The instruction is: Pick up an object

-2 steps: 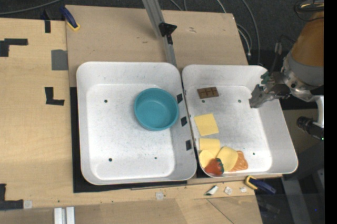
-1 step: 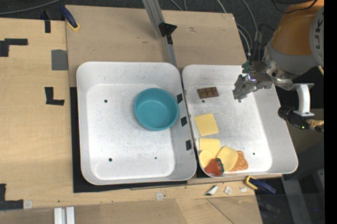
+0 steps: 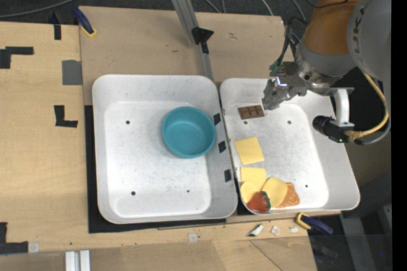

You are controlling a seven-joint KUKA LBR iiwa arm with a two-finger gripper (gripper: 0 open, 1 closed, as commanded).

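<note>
The gripper (image 3: 275,100) hangs over the right bin (image 3: 331,196), just beside the brown chocolate piece (image 3: 250,112), likely lining up a grab; jaws' state cannot be told.

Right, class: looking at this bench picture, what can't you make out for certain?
- Tool: camera view, too small and dark to tell open from shut.
- Food pile in the right bin: pieces overlap, hiding their shapes.
- Brown piece: too small to identify.
- Blue bowl: underside hidden.
</note>
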